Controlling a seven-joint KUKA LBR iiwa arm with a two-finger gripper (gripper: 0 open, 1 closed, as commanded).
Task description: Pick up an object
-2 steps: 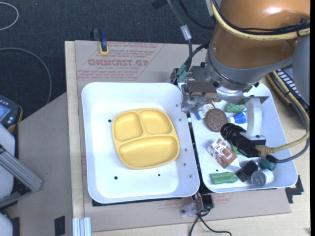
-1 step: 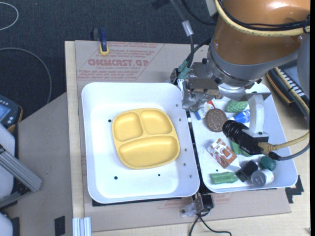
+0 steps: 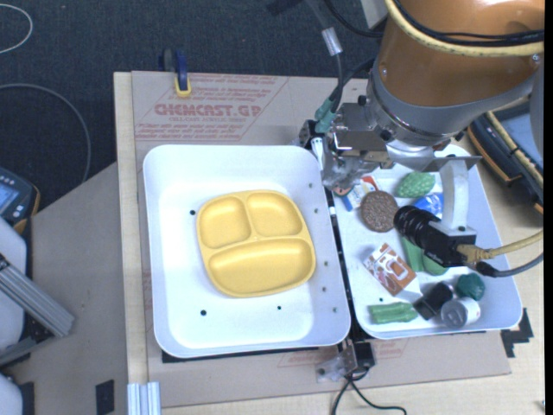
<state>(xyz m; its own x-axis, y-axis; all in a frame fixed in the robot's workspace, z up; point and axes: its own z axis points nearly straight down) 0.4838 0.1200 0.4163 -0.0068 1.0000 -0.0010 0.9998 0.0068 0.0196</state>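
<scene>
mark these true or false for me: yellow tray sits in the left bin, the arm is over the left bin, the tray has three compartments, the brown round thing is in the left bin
The yellow divided tray sits in the left bin: true.
The arm is over the left bin: false, it hangs over the far end of the right bin.
The tray has three compartments: true, two small and one long.
The brown round disc is in the left bin: false, it lies in the right bin among the other small items.

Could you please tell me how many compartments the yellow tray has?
3: the yellow tray in the left bin has two small upper compartments and one wide lower one.
</scene>
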